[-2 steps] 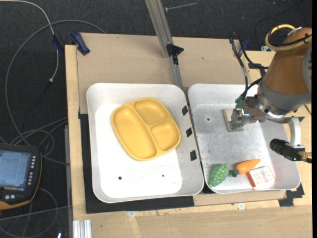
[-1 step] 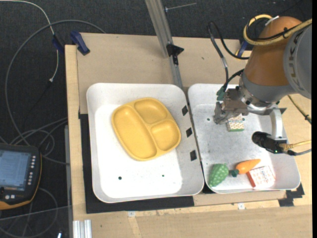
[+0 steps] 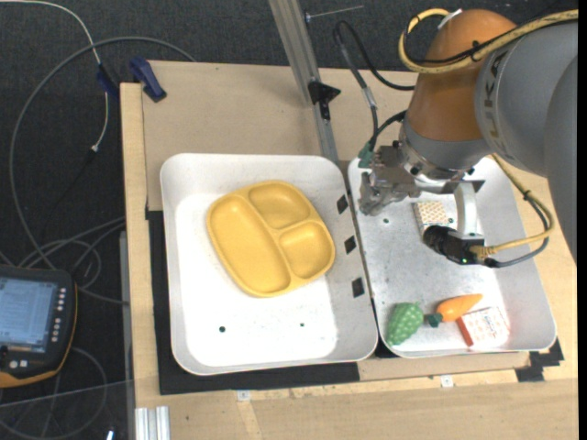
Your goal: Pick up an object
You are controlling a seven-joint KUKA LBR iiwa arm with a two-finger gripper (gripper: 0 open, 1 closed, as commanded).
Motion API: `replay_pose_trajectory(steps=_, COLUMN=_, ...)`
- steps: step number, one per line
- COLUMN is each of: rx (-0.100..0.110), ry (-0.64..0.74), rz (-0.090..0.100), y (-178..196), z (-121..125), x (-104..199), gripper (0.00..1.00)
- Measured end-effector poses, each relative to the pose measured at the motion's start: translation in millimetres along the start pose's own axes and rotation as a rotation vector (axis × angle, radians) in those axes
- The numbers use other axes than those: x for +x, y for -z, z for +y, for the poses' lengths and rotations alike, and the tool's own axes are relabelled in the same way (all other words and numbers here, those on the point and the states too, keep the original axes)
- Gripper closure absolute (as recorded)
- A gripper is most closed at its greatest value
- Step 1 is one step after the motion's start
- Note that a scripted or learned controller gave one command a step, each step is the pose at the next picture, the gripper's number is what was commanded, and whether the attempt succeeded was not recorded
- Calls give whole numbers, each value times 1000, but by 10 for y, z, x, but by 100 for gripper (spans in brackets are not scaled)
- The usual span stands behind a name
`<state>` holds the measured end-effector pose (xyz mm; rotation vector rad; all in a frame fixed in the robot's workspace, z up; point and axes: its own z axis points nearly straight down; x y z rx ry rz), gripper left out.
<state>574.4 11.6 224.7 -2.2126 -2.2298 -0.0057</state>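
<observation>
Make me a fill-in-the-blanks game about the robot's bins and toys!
1. The yellow divided plate lies in the ____ bin.
2. The toy carrot is colored ____.
3. The green toy lies in the same bin as the ____.
4. The plate has ____ compartments.

Missing words: left; orange; carrot; three

The surface [image 3: 138,246] is a pale wooden board, its bare edge showing along the left and the near side. A black mat [image 3: 158,356] lies on it (its rim peeks out around the bins). Two shallow white bins sit side by side on the mat, touching along their inner walls: the left bin [image 3: 170,246] and the right bin [image 3: 537,328].
</observation>
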Motion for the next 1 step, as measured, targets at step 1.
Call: replay_pose_trajectory(steps=1, rx=0, ry=1, rz=1, y=107, z=109, x=610, gripper=100)
